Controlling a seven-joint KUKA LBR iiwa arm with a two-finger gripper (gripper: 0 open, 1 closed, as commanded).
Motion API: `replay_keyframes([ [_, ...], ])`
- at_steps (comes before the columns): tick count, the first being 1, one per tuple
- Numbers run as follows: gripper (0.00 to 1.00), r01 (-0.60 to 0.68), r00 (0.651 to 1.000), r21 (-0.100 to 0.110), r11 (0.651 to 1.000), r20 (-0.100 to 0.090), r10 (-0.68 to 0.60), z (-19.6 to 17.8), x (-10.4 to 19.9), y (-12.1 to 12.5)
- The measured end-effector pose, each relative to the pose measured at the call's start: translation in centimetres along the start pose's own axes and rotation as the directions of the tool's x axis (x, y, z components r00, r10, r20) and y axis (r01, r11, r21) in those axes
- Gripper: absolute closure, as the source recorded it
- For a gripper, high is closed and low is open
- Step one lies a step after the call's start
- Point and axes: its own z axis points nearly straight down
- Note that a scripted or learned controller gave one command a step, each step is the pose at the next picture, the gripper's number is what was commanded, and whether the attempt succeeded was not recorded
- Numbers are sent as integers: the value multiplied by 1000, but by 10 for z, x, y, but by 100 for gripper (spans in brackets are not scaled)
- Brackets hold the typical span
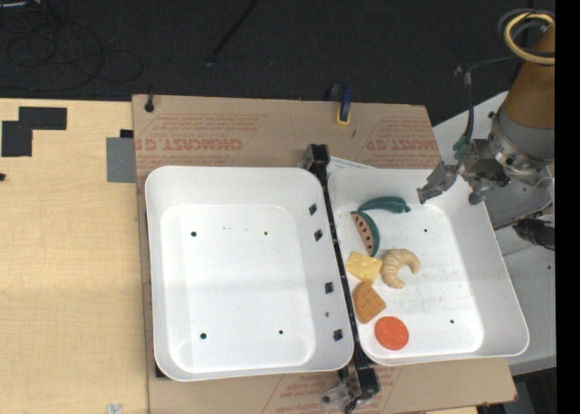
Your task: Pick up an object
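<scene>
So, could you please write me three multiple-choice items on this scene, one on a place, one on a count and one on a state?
1. Where do the toy foods lie?
A. Left bin
B. Right bin
C. On the cardboard

2. How many toy foods lie there?
A. Three
B. Nine
C. Six

3. What does the gripper hold?
A. Nothing seen in it
B. The croissant
C. The red disc

Key:
1 B: all cluster in the right bin.
2 C: teal piece, watermelon slice, cheese, croissant, waffle, red disc.
3 A: the gripper hovers at the bin's far right corner, apart from the toys.
</scene>
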Motion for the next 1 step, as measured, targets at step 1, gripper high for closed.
replay_keyframes([
  [1, 0, -2, 1000, 12, 1000, -5, 2, 85, 32, -33],
])
